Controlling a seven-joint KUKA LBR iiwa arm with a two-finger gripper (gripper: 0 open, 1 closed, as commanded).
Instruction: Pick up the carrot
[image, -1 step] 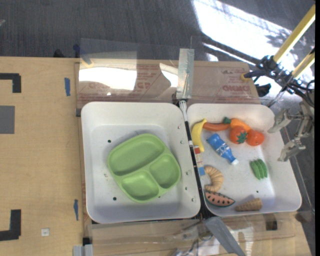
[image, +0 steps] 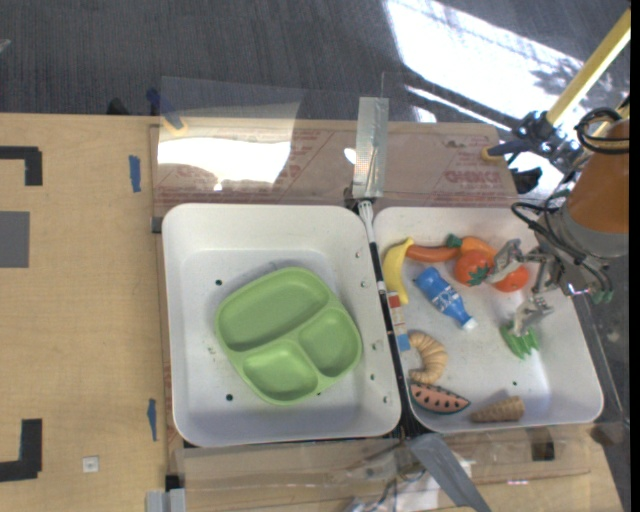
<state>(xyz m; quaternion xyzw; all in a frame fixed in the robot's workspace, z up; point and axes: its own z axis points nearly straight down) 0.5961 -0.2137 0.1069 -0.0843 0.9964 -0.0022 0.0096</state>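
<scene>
- Right now your carrot (image: 512, 300) sits in the right bin (image: 585, 395), toward its far right side, with the orange body up near the gripper (image: 522, 275) and the green leafy top (image: 522, 343) trailing toward the near edge.
- Judging by the toy food around it, you are likely dealing with a light, stiff plastic piece; expect a smooth, somewhat slippery skin and little risk of breakage.
- Its long axis seems to run roughly from far to near in the camera view, slightly slanted; the thick orange end points away from you and the green end points toward the front rim.
- You would do best to take hold across the orange body, fingers straddling the long axis, not on the thin green top, which looks too narrow to hold.
- The metal finger parts overlap the orange end, so you cannot tell whether the jaws are released or clenched, nor whether they have the carrot.
- Just beside it on the left lie an orange pepper-like toy (image: 472, 258) and a blue bottle (image: 443, 296); mind them as you close.
</scene>
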